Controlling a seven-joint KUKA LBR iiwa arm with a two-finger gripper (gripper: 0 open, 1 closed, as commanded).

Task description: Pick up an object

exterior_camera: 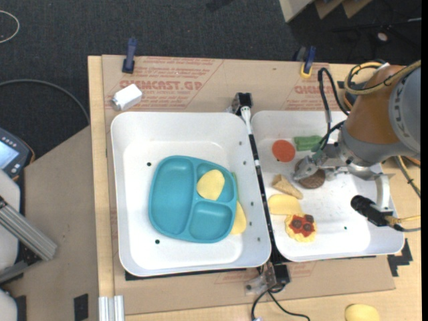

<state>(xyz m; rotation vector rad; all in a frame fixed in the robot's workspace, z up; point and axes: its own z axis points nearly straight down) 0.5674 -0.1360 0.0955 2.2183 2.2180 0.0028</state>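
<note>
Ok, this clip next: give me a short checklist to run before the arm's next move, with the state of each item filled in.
1. Claw is over the right bin: ok.
2. A target sits under it: ok, the brown round piece lies right at the claw tip.
3. That piece is between the claw's fingers: cannot tell, the arm hides the contact.
4. Neighbours are clear of the target: not ok, the pale wedge lies close to its left; the red ball and green piece are just behind.
5. Left bin is settled: ok, the teal divided plate lies flat with a yellow piece in one compartment.
</note>
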